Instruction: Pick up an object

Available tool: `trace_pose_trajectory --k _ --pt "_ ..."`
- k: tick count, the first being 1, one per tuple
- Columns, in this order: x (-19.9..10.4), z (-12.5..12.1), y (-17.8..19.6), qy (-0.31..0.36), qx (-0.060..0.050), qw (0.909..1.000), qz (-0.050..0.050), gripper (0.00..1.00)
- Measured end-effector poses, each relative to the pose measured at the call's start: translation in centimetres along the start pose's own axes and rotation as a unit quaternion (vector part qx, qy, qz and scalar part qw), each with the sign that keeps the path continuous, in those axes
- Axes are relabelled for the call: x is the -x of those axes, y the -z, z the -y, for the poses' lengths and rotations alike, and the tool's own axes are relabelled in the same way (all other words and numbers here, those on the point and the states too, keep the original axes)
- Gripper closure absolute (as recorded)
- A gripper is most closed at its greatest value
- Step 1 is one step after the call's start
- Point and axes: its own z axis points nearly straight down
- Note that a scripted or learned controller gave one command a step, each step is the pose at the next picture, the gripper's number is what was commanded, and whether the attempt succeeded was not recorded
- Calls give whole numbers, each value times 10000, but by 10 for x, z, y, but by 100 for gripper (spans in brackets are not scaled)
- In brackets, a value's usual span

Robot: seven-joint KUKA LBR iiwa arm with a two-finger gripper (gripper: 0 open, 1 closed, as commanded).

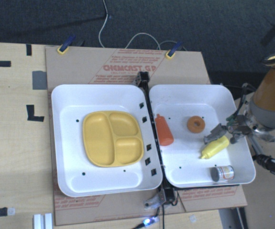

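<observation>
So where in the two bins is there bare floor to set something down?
Left bin: a strip around the yellow tray, widest below it. Right bin: bare along the far wall and between carrot and can. Crowded by the end effector, banana and donut.

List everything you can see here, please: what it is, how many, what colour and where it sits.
divided plate: one, yellow, in the middle of the left bin
left bin: one, white, on the cardboard sheet
right bin: one, white, beside the left bin
orange bottle: one, lying by the right bin's left wall
doughnut: one, brown-orange, middle of the right bin
yellow bottle: one, lying right of centre in the right bin
can: one, silver, on its side in the right bin's near right corner
clamps: two, blue and yellow, on the cardboard's far edge
arm: one, grey and orange, at the right
gripper: one, dark, just above the yellow bottle
</observation>
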Motion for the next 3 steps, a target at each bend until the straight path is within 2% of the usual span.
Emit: trace_pose_trajectory --k 1,2,3 --pt "-1 -3 7 23 66 10000 17 0" --pt "1 -4 -36 22 48 10000 16 0" --pt "6 -8 -79 3 145 9999 82 0"
